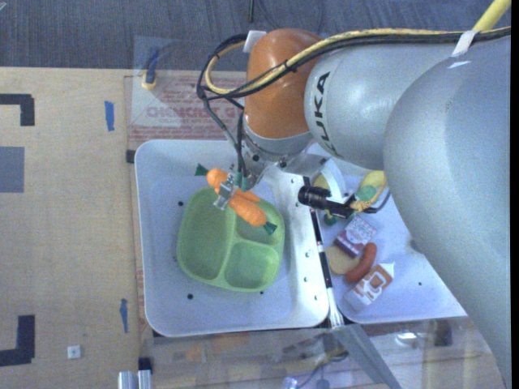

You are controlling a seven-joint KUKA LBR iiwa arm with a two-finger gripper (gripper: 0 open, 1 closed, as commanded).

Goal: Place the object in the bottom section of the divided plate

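Lying across the upper rim of the green plate [212, 250], the orange carrot [245, 207] looks light, stiff and smooth. It could roll or slip, so a hold across its middle seems safest. Whether the gripper [228, 188] above it grips anything, I cannot tell.

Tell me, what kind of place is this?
Probably a robot testing lab. A big grey arm reaches over white bins holding toy food, like a carrot on a green divided plate, and tape marks the bench.
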